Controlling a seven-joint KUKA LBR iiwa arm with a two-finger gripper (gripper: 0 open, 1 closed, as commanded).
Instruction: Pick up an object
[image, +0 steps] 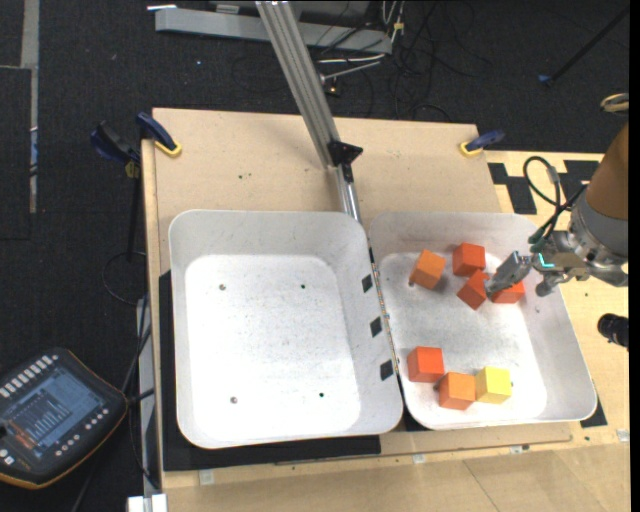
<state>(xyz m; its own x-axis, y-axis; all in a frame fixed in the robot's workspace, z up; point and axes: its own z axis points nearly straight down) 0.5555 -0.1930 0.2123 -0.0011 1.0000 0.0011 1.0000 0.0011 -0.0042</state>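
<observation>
Red block (508, 292) lies in the right bin (560, 340), right at the tips of the jaws, which stand spread apart, one finger on either side of it; whether they touch it I cannot tell. It is a small red-orange cube, partly hidden by the gripper (527, 275). Just beside it on the left sits another red cube (472, 291), tilted, with a third (468, 258) a little beyond.

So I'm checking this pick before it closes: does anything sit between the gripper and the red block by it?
Nothing visible does. The gripper is right at the red block in the right bin. Another red block lies close on the far side, which could crowd a finger.
</observation>
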